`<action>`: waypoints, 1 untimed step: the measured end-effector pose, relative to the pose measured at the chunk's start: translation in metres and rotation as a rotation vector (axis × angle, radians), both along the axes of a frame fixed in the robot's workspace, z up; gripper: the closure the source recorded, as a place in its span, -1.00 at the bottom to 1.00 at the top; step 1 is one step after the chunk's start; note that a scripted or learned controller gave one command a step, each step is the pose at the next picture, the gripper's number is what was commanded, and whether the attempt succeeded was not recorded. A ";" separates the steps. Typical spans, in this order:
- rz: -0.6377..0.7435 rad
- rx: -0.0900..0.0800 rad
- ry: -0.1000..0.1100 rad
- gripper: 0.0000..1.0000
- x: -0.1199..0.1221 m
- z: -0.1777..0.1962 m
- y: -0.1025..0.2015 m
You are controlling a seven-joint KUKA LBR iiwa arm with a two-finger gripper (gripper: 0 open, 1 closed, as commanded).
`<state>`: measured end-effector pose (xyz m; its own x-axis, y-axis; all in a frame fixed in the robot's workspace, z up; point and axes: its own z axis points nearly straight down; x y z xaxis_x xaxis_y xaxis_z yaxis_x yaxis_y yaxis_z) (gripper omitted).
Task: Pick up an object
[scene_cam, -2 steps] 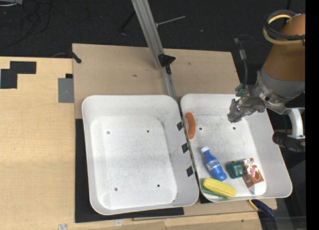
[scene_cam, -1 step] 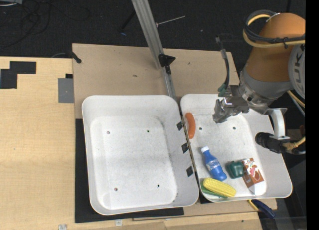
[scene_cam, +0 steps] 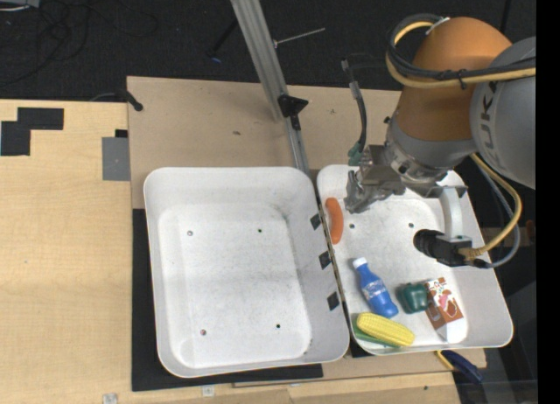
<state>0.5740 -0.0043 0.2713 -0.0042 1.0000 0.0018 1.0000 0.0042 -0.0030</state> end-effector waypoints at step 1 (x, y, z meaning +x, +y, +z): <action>0.000 0.000 0.001 1.00 0.000 -0.002 0.049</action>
